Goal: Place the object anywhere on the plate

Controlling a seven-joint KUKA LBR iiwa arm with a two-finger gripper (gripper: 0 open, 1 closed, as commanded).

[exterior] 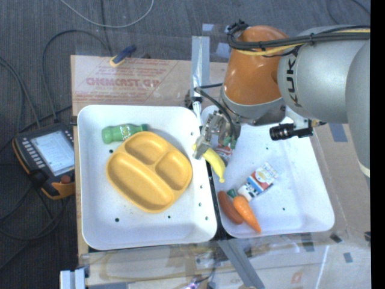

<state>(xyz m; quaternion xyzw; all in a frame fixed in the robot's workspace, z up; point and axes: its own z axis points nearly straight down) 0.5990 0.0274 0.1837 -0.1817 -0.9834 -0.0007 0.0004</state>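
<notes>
The grey arm (pixel 331 71), smooth and rounded with a glossy orange band above the wrist, is seen reaching in from three o'clock across the upper right of the bench. Two shallow white bins are set side by side: the left bin (pixel 96 221) and the right bin (pixel 307 209), both of matte plastic with rounded corners. The plate (pixel 149 170), a yellow moulded piece with three compartments and soft curved edges, is laid in the middle of the left bin. At eleven o'clock of the plate a green bottle (pixel 122 132) is laid on its side, touching the plate's rim.

The gripper (pixel 207 142) is held over the divide between the bins, at about two o'clock of the plate. A banana (pixel 213 161), yellow and curved, is seen at its fingertips, hanging over the right bin's left wall (whether it is truly clamped between the fingers cannot be told, nor how wide they stand).

In the right bin, at five o'clock of the banana, an orange carrot (pixel 246 213) and a reddish sausage-shaped piece (pixel 228 207) are laid touching. Just beside them, a small printed carton (pixel 258 181) is laid flat.

A handheld pendant (pixel 45 158) with a lit screen is set at nine o'clock, on the dark carpet.
</notes>
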